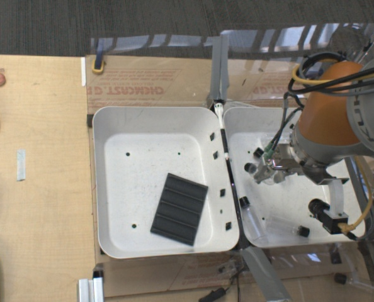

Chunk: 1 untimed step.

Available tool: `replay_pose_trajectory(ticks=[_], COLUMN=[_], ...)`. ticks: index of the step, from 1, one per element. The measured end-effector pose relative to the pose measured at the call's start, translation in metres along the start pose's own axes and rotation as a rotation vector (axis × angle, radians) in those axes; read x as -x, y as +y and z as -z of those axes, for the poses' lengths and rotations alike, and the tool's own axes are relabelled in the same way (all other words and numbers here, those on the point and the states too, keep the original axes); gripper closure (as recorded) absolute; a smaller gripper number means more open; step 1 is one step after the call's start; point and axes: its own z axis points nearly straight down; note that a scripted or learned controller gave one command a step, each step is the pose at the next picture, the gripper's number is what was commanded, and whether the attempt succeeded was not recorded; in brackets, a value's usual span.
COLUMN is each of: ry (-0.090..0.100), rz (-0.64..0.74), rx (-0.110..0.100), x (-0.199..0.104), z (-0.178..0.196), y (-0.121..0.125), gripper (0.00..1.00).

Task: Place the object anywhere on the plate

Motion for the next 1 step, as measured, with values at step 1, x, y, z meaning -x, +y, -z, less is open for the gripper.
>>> replay_pose_trajectory(ticks=[1], ry=[-0.002], rz=[-0.323], rx=[-0.001], x=[-0.0843], z=[-0.0006], y=[-0.0056], gripper=[1.00])
